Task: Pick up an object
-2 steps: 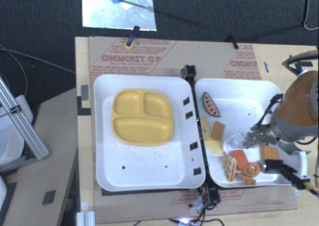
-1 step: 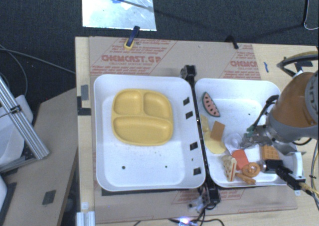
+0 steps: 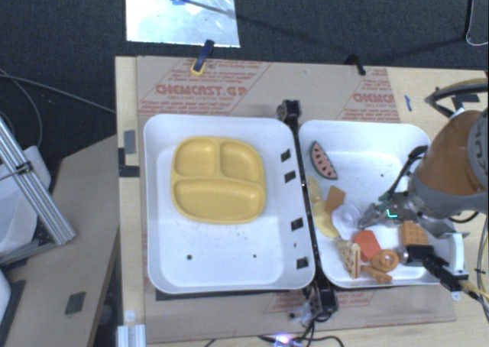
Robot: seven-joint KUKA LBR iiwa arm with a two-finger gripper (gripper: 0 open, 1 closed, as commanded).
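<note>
Grey KUKA arm with orange band [image 3: 458,162] is reaching into the right shallow white bin [image 3: 367,135]; gripper [image 3: 380,214] is hovering over the toy-food pile, finger state impossible to tell. Red plastic toy piece [image 3: 367,243] is lying just beside it, near the front wall. Judging light, rigid, slick: pinch across its narrow sides

Dark carpet floor [image 3: 61,17], shiny metal sheet [image 3: 182,0], cardboard-topped bench [image 3: 229,85], aluminium frame [image 3: 27,185]

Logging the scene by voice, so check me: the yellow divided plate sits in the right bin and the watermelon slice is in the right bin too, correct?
Not quite. The camera view shows the yellow divided plate in the left bin, not the right. The watermelon slice is indeed in the right bin.
</note>
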